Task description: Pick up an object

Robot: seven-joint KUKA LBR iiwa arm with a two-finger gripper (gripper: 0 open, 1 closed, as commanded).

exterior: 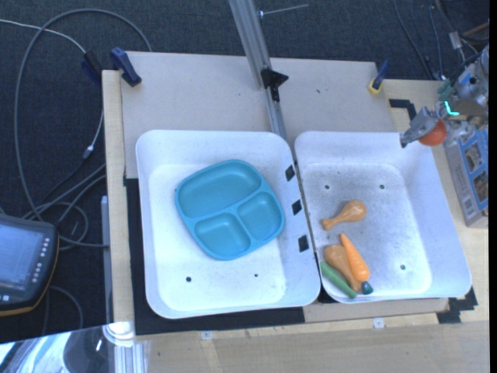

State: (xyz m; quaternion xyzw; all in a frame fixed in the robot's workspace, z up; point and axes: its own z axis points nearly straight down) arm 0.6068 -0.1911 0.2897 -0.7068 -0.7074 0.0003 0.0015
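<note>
**Hand at the bin's far corner, grip on the orange piece unproven**

The hand (423,128) sits at the upper right corner of the right bin (435,208), over its rim, with a small orange-red object (436,134) right at its tip. The view is too small and blurred there to show whether that piece lies between the fingers or merely beside them, so I cannot tell how far the hand is open or whether it grips anything.

If the piece is only nudged against one finger, it may slip and fall outside the bin, since the hand stands over the rim and not the floor.

The other candidates lie well apart from the hand: a toy drumstick (346,214) near the middle of the right bin, and a carrot (355,259) crowded against a tan piece and a green vegetable (339,279) at the bin's lower left corner. That cluster touches itself and the wall, so a grasp there could catch two things or jam on the rim.

The left bin (155,231) holds a blue divided plate (229,207), flat and wide, a poor fit for two fingers. Both bins rest on the worktop (202,92).
</note>
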